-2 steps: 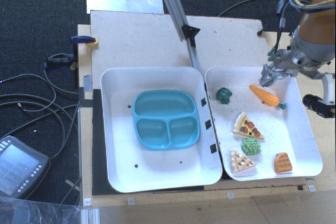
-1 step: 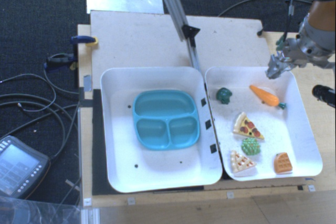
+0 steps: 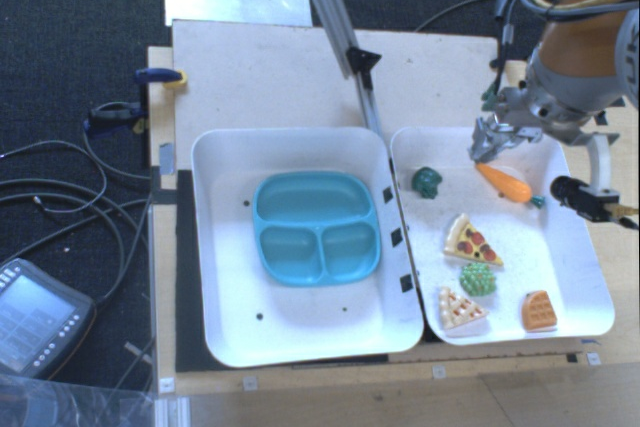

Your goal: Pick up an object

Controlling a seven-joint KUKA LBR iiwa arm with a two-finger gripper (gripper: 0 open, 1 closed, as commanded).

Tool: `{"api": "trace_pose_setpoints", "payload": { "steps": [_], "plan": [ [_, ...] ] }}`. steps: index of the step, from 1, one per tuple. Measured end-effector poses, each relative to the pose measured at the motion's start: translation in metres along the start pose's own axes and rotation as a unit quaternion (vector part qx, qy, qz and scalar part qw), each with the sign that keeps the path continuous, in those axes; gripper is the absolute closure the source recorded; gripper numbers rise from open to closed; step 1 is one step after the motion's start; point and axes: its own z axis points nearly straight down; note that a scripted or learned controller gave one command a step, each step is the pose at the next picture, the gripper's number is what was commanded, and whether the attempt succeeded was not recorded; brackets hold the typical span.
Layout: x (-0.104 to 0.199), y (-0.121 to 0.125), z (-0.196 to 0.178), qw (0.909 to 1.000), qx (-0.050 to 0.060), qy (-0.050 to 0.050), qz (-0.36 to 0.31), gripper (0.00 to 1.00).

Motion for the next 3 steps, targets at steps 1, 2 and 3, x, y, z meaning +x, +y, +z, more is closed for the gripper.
{"api": "trace_pose_setpoints", "payload": {
  "steps": [1,2,3],
  "plan": [
    [0.044,-0.004,0.003,1.0,0.0,0.0,0.0,1.0],
    [0.098,-0.006,0.024,1.0,0.0,0.001,-0.001,1.0],
    [0.151,-0.014,0.021,1.0,0.0,0.001,-0.001,1.0]
  ]
}}
